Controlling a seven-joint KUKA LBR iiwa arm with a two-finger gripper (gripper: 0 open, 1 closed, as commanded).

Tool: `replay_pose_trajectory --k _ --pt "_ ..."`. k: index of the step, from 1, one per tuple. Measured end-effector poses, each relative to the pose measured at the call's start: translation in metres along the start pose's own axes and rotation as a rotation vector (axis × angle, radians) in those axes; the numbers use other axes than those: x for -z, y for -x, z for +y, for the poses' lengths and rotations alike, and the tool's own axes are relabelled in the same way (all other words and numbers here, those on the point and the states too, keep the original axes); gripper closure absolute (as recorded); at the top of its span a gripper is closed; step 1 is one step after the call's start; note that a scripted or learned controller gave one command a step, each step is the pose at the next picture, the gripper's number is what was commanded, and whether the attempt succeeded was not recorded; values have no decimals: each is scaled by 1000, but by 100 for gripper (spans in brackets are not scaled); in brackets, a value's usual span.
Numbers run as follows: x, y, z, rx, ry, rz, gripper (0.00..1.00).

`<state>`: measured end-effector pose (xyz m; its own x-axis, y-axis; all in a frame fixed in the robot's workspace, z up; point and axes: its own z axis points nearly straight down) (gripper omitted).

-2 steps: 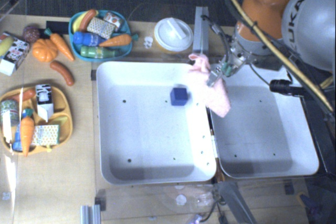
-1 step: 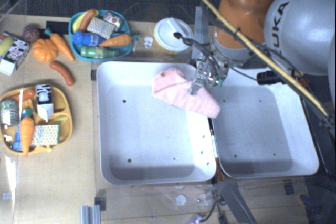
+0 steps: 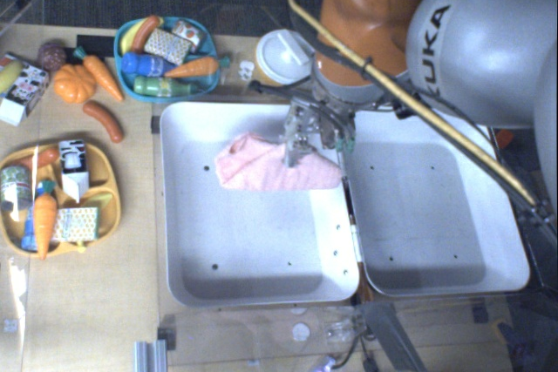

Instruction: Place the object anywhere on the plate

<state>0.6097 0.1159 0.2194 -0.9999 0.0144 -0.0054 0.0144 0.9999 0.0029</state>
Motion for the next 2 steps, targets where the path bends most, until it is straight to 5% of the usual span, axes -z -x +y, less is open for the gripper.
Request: replay_pose_trajectory --k 1,2 --pt "5 -22 47 14 0 1 100" --pt "5 -22 46 14 0 1 0"
